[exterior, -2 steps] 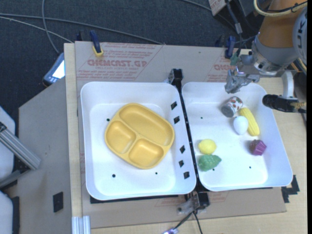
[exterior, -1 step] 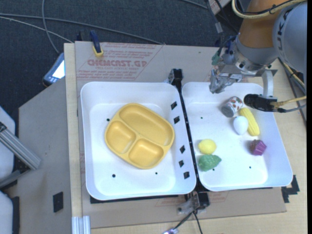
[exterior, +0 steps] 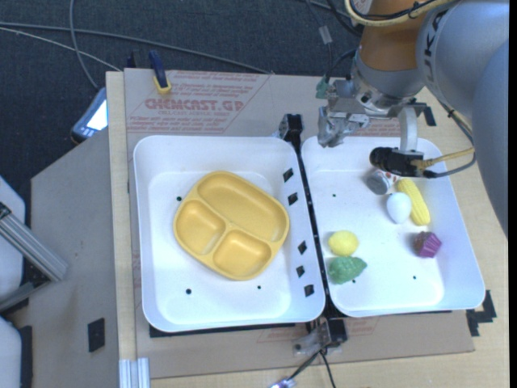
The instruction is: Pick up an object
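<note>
Grey two-finger gripper hovering at the upper edge of the right white plastic bin.
Its fingers are hanging slightly spread, pinching nothing; the arm is hiding the bin's upper right corner, while the yellow plastic corn cob is lying right of centre, partly masking a white egg-shaped piece.

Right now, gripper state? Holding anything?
Gripper: above the back edge of the right bin, nothing visible between its fingers; open or shut cannot be told.

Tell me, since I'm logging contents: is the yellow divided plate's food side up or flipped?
Facing up: the yellow divided plate shows three bare recessed compartments.
</note>
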